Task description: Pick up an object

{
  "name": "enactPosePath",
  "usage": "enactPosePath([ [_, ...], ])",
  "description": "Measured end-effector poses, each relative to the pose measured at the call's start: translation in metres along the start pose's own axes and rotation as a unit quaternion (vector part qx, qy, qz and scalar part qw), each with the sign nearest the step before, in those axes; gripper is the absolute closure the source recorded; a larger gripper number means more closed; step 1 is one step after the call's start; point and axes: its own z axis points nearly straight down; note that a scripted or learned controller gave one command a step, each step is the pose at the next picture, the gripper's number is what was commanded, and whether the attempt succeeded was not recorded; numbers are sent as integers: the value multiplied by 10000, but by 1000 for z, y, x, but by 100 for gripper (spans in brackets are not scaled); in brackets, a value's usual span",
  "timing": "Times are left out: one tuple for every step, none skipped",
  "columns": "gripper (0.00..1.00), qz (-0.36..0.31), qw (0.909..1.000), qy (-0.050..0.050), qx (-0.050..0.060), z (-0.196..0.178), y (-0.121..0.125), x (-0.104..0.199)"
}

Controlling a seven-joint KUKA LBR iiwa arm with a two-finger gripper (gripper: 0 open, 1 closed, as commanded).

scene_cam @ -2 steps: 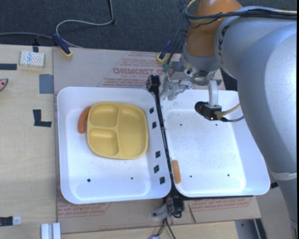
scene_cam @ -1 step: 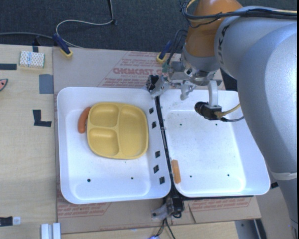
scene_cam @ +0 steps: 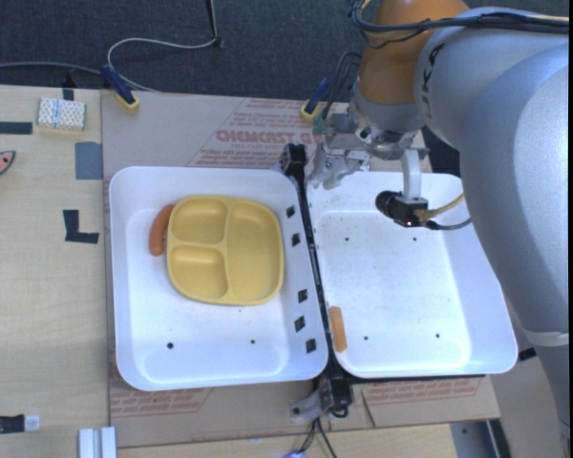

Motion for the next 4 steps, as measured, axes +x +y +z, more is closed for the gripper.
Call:
enactPosePath([
  [0, 1, 10000, -4, 0, 0, 0, 0],
  [100, -4, 10000, 0, 6, -9, 0, 0],
  [0, -5, 10000, -4, 6, -9, 0, 0],
  [100, -9, 10000, -1, 10, -19, 0, 1],
])
